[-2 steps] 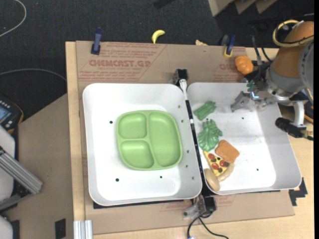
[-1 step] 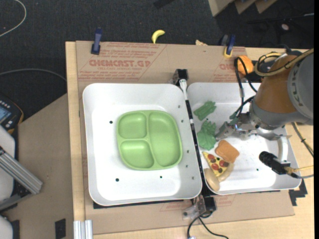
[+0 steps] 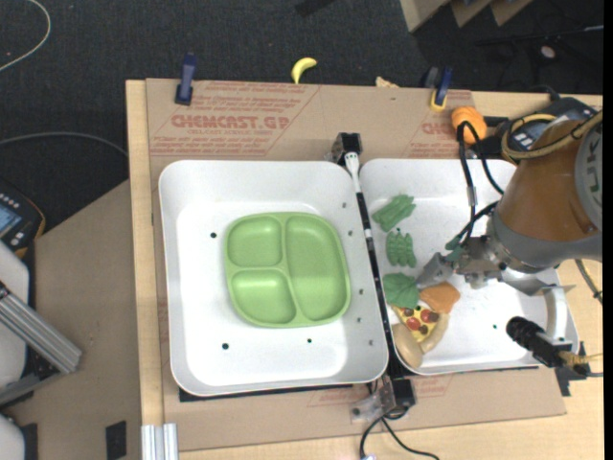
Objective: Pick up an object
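Trouble is brewing in the right bin (image 3: pixel 536 357), where the tool (image 3: pixel 442 268) hangs low over a tight cluster of toy food, and from this slanted overhead angle I cannot tell how it is set or whether anything sits inside it. Right under it lie a green leafy piece (image 3: pixel 400 288), an orange bun-like piece (image 3: pixel 442 298) and a pizza slice (image 3: pixel 420 324), all touching or just beside one another, with two more green pieces, one (image 3: pixel 401 249) in the middle and one (image 3: pixel 393 210) further up the bin. That crowding is the risk, I'd say: a close here could catch an edge of two items at once, or pinch only the leaf's thin rim and let it slip on the lift. The cluster also hugs the divider between the bins, so a push could wedge pieces against the wall instead of gripping them. Over in the left bin (image 3: pixel 187 257) the green divided plate (image 3: pixel 287 267) sits well apart, safely out of it. On the tabletop (image 3: pixel 230 118), nothing else looks threatened.
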{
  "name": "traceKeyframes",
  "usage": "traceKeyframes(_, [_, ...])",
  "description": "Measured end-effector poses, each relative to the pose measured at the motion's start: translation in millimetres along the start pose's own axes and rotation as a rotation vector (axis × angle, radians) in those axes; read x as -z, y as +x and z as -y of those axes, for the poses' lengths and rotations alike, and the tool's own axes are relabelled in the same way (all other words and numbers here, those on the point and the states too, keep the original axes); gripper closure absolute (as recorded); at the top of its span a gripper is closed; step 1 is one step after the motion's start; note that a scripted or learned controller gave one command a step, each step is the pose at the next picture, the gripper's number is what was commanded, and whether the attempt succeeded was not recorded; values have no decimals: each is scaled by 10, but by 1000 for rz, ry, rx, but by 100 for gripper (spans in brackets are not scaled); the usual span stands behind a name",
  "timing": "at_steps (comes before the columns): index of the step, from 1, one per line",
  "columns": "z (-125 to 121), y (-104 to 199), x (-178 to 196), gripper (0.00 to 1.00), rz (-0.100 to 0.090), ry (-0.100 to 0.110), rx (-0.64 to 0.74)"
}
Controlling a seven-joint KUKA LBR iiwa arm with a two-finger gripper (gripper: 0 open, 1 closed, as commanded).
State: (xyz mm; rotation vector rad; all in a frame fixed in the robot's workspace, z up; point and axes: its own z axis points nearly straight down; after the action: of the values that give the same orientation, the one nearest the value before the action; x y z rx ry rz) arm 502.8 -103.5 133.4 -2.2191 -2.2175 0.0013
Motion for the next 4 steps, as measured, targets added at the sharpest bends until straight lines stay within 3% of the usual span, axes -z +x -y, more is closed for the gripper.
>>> traceKeyframes(1, [-25, -12, 78, 100, 2, -4, 0])
traceKeyframes(2, [88, 693, 536, 100, 1, -9, 9])
traceKeyframes(3, [247, 1446, 504, 100, -1, 0, 9])
traceKeyframes(4, [226, 1275, 1969, 100, 1, -21, 2])
